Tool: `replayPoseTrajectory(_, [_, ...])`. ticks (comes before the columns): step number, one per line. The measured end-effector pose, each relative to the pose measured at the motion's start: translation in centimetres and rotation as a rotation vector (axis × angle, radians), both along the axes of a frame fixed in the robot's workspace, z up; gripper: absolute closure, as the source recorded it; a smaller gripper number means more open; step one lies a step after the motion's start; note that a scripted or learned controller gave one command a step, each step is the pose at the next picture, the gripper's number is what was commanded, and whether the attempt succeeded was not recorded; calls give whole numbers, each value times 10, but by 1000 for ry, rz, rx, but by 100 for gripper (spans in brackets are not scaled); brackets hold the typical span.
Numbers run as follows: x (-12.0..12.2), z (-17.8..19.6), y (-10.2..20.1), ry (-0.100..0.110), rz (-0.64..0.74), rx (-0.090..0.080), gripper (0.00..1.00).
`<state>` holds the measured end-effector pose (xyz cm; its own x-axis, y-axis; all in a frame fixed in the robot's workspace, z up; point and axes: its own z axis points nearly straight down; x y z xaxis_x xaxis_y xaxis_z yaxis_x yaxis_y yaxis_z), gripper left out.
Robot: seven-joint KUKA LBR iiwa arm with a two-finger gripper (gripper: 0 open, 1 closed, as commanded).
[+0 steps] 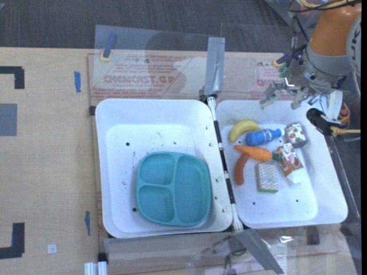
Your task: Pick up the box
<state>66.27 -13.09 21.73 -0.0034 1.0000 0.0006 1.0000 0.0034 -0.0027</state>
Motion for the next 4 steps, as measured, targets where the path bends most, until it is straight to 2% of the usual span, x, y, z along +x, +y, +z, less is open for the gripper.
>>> replayPoseTrajectory(1, [-54, -43, -4, 0, 307, 1, 0])
replayPoseTrajectory(2, [-128, -64, 22, -1, 364, 1, 0])
replayPoseTrajectory(3, [-144, -124, 16, -26, 420, -9, 0])
replayPoseTrajectory(4, [-142, -111, 12, -34, 412, -15, 100])
